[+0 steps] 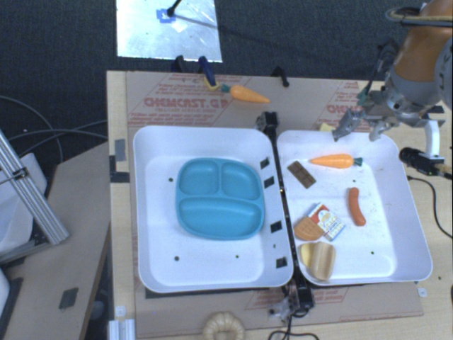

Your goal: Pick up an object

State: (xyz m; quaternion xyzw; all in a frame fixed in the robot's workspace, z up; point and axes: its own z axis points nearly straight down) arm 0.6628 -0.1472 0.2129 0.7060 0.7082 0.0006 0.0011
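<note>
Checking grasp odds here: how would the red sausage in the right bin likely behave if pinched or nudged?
The sausage is a rounded cylinder lying flat, so a nudge would probably roll it sideways. Its glossy look suggests smooth plastic that may slip from the jaws. It lies apart from the carrot, leaving room around it.

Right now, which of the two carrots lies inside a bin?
The carrot in the right bin, lying flat near its far wall just below the gripper. The other carrot rests outside, on the cardboard behind the bins.

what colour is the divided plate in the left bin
Light blue. The divided plate shows plainly in the camera view, lying in the left bin.
</note>
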